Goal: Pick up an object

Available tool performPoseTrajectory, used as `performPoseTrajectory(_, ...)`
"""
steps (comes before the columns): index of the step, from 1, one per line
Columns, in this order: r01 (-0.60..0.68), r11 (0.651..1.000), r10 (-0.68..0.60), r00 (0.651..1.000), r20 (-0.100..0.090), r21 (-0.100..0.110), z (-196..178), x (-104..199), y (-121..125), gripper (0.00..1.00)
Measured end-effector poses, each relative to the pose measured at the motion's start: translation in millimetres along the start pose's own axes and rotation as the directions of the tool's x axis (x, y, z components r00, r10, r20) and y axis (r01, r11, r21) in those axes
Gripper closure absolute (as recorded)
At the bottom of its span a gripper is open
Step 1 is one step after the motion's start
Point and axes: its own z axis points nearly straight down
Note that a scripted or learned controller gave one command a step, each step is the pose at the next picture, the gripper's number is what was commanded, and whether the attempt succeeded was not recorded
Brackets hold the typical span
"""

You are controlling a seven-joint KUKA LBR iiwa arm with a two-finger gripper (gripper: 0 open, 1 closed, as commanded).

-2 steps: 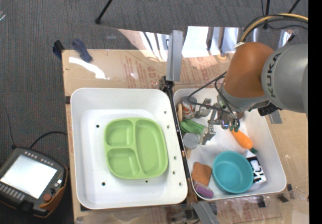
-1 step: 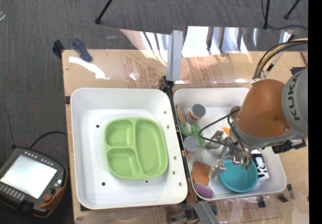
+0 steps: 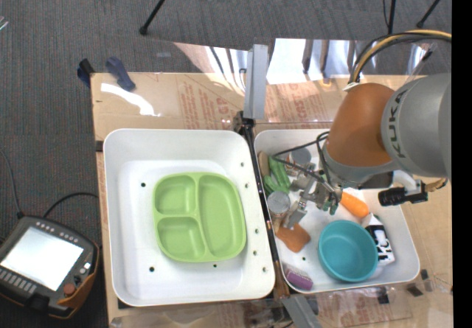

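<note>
Two white bins sit side by side on the tabletop (image 3: 184,98), which is brown board. The left bin (image 3: 125,164), centre-left of the frame, holds one green divided plate (image 3: 199,216) with three compartments, lying flat in the middle of the bin.

The right bin (image 3: 405,245), lower right of the frame, is cluttered. A teal bowl (image 3: 348,250) sits upright in its lower part. An orange carrot-shaped piece (image 3: 355,205) lies just above the bowl's upper right rim. A brown flat block (image 3: 293,237) lies left of the bowl. A small purple item (image 3: 298,276) is near the bin's bottom left corner. Green pieces (image 3: 279,175) lie in the upper left of this bin, beside a grey round thing (image 3: 278,203). A black-and-white packet (image 3: 380,243) touches the bowl's right side.

The arm (image 3: 413,131) comes in from the right edge of the frame, grey with an orange band, over the upper part of the right bin. The gripper (image 3: 299,210) is low in that bin's left-centre area, pointing down-left, just above the brown block and beside the grey round thing. Can't tell if the gripper is open or closed, the metal parts blur together with the clutter. Nothing clearly seen held.

A handheld pendant (image 3: 46,264) with a pale screen lies on the floor (image 3: 44,39) at the lower left. A blue clamp (image 3: 118,72) sits at the tabletop's upper left corner.
</note>
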Motion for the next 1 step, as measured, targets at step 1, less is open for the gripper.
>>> performPoseTrajectory(1, -0.076, 0.997, 0.076, 0.997, -0.002, -0.001, 0.4, 58.5, -73.3, 0.00)
